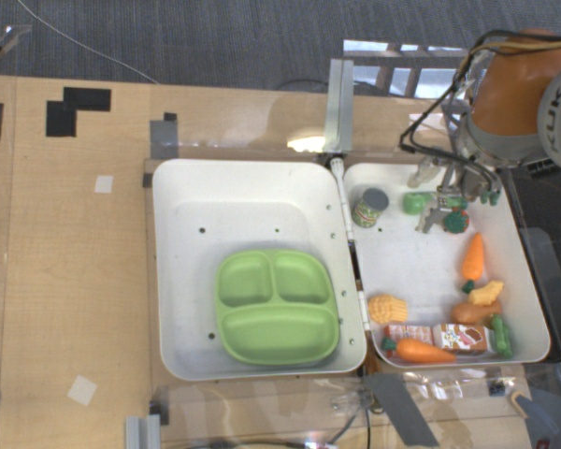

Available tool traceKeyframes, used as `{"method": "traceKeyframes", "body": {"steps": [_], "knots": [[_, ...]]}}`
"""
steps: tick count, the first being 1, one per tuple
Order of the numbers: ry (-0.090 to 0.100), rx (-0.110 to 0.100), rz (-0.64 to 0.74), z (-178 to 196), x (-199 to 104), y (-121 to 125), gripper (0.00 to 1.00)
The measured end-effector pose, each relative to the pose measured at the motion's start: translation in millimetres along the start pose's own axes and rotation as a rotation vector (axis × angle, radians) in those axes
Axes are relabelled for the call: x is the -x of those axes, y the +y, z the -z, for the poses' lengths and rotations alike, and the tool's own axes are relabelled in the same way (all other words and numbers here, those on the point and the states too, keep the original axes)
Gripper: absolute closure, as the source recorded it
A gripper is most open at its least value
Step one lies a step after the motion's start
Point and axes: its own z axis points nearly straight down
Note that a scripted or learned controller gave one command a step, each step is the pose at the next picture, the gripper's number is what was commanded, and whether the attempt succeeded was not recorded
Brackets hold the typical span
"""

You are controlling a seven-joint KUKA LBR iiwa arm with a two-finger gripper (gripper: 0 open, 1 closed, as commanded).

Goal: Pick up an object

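Carrot [424, 351], smooth orange, lies beside flat juice carton [447, 337] at right bin [533, 293] near rim | ridged corn piece [387, 308] | green three-section plastic tray [277, 306] in left bin [182, 251] | upright carrot [473, 256] | round tin can [368, 207] | gripper [446, 206], fingers spread, above green toy [455, 220], nothing held

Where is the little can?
The can sits in the right bin, at its far left side near the divider, just left of a green toy.
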Motion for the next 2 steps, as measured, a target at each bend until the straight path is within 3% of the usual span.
{"method": "traceKeyframes", "body": {"steps": [1,2], "knots": [[-0.017,-0.004,0.065,-47.5,-36.2,-43.8,0.00],[-0.015,-0.004,0.122,-47.8,-79.8,-71.3,0.00]]}}
